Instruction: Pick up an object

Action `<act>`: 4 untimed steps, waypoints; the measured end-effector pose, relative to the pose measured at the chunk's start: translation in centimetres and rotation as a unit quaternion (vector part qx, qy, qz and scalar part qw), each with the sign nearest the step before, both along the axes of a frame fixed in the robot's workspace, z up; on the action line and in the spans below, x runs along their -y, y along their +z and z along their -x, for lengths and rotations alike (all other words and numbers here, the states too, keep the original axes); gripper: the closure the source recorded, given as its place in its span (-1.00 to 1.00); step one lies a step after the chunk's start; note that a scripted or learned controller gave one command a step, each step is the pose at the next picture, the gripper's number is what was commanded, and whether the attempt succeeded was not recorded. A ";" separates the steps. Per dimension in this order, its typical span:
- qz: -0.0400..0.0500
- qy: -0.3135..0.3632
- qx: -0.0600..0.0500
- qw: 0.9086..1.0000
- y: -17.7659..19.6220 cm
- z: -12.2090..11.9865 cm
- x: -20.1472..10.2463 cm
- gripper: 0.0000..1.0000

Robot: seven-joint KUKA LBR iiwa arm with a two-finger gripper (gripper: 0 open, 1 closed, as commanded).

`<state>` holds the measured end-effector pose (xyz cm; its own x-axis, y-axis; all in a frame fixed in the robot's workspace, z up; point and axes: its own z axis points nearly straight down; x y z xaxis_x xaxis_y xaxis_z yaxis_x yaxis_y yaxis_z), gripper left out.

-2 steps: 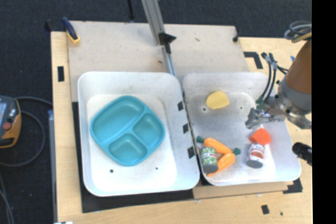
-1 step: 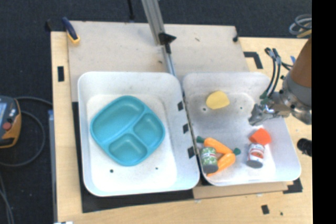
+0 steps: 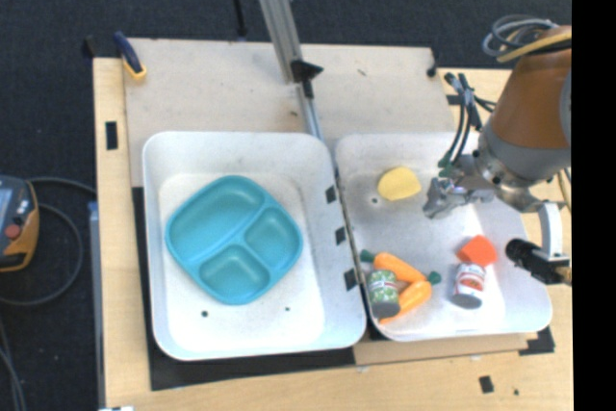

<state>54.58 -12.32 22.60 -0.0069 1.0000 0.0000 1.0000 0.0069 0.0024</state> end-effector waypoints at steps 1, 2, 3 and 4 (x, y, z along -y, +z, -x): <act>0.000 0.000 0.001 1.000 1.2 -2.9 -4.9 1.00; -0.001 0.000 0.000 1.000 2.0 -5.3 -8.9 1.00; -0.001 0.000 0.000 1.000 2.6 -7.1 -13.2 1.00; -0.001 0.000 0.000 1.000 3.3 -9.2 -17.7 1.00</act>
